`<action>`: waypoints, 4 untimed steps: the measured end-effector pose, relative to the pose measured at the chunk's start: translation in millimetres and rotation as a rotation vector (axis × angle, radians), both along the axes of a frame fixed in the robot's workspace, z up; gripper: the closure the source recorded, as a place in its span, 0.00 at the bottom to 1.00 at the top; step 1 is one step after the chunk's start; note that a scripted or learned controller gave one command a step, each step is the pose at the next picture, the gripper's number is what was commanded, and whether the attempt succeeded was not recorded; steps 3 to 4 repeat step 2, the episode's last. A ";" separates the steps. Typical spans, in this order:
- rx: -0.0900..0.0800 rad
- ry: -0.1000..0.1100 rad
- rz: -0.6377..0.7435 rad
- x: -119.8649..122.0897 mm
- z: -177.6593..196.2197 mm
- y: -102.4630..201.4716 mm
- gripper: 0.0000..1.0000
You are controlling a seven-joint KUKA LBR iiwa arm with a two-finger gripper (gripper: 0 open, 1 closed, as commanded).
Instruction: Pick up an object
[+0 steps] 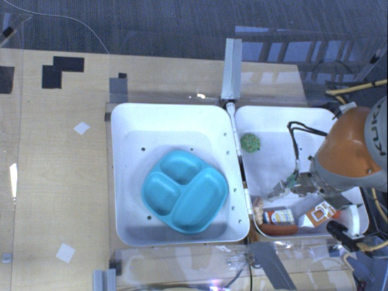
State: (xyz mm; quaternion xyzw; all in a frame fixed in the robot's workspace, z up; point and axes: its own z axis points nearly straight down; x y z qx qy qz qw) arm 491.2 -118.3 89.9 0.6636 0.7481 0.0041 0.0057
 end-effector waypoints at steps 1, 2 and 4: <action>0.000 0.000 0.000 0.0 0.0 0.0 0.00; 0.000 0.008 0.079 0.1 73.9 -16.6 0.00; 0.000 0.008 0.079 0.1 73.9 -16.6 0.00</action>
